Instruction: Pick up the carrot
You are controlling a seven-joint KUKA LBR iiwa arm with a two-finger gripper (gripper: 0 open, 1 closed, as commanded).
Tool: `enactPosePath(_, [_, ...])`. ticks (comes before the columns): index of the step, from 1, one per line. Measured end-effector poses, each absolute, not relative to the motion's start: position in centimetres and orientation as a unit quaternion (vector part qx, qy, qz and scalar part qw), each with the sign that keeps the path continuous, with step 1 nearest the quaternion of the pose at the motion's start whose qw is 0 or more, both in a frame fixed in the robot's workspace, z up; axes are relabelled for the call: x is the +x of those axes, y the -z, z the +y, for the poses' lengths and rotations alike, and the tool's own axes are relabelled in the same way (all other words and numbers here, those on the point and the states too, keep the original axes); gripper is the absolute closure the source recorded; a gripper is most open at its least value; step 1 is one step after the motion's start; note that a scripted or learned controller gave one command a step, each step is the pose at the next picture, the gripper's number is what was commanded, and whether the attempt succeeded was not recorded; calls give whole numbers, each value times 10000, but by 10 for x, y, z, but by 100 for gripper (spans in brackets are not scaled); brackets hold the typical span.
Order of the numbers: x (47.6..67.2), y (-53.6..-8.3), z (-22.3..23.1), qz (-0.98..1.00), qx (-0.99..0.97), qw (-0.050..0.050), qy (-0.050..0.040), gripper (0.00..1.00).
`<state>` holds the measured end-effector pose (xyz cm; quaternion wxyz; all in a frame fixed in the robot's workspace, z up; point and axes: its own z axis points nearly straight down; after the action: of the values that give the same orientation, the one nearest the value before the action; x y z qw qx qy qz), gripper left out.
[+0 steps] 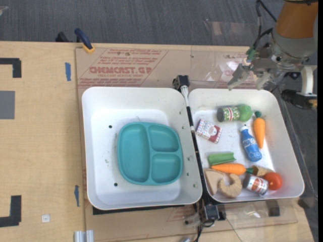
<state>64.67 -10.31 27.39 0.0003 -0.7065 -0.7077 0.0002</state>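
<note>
The gripper (248, 74) hangs above the far edge of the right bin (290, 150), at the end of the grey arm (295, 14) with its orange band, which comes in from the upper right. Its two fingers stand apart with nothing between them; one finger (236, 78) slants down toward the bin's far rim.

There are two carrots in the right bin. One carrot (259, 130) stands nearly lengthwise by the right wall, green top toward the far end, just beside a blue bottle (250, 143) on its left and near the cap end of a green bottle (234, 113) lying crosswise. The other carrot (229, 169) lies crosswise lower in the bin, touching a green vegetable (221, 158) just above it (a pepper or pea pod, hard to say which). Below it sit a tan, bread-like piece (228, 184), a small can (256, 184) and a red tomato (273, 180), all bunched at the near end. A red and white packet (208, 130) lies toward the bin's left side.

The left bin (101, 115) holds a teal divided plate (150, 153) with three compartments. Both carrots lie well apart from the gripper, the upright one being the nearer
</note>
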Motion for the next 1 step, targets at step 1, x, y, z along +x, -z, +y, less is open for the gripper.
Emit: enactPosePath(1, [579,-234,-201,-7353,-6778,-3,-30,0])
